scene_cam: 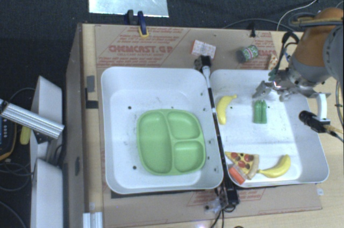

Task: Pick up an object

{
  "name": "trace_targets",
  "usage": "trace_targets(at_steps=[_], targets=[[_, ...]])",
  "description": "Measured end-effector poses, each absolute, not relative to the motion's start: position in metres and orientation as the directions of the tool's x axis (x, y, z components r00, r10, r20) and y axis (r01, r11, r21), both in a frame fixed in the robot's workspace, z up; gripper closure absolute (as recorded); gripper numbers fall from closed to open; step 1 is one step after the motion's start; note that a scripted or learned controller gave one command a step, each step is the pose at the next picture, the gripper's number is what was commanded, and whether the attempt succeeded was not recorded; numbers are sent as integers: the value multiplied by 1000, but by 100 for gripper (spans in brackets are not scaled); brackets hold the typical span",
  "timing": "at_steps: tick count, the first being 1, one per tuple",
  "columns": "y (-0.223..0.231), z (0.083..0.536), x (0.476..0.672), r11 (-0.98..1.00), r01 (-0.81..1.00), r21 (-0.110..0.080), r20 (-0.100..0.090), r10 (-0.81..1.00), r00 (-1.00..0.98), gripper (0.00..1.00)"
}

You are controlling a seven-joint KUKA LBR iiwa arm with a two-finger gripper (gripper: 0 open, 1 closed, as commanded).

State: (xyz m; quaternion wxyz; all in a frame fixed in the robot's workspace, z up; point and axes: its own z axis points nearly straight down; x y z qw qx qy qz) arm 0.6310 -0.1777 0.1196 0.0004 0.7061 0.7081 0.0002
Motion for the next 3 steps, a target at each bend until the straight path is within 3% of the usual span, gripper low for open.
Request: trace_targets(at_steps=[1, 2, 3], targets=[[-173, 88, 602, 2, 1000, 1, 0, 1000, -2, 0], [-144, 192, 670, 5, 1000, 6, -1, 1000, -5, 0], [-175, 141, 621, 2, 1000, 0, -1, 1000, -2, 0]])
